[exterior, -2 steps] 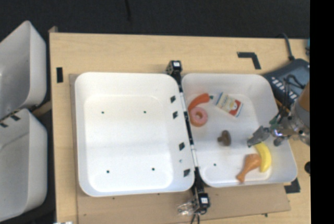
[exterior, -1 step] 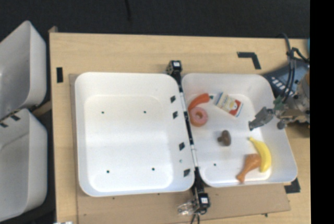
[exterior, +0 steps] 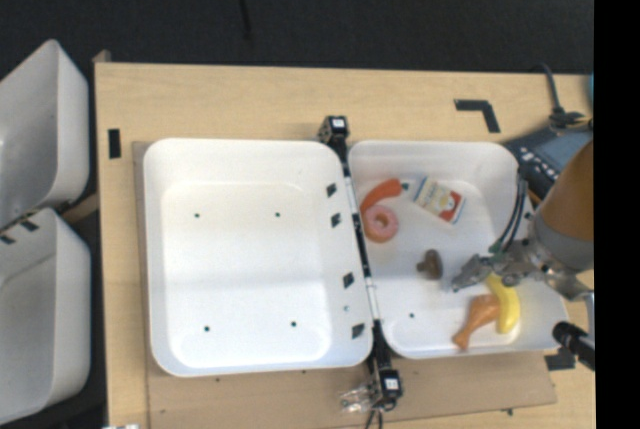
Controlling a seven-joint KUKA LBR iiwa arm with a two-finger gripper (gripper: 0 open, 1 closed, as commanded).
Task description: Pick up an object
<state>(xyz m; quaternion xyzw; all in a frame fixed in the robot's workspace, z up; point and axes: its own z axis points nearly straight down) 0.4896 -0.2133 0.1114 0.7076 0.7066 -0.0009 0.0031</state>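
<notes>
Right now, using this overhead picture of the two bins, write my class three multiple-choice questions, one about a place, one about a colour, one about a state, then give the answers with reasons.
1. Where does the banana lie?
A. In the left bin
B. In the right bin
C. On the bare bench

2. What colour is the ring?
A. Pink
B. Blue
C. Green

3. What is the state of the small carton?
A. Lifted above the bin
B. Lying on the bin floor
C. Resting on the brown lump

Answers:
1. B: it lies near the right bin's front corner, beside an orange toy.
2. A: the ring by the divider is plainly pink.
3. B: it lies flat near the bin's back wall, away from the claw.
</notes>
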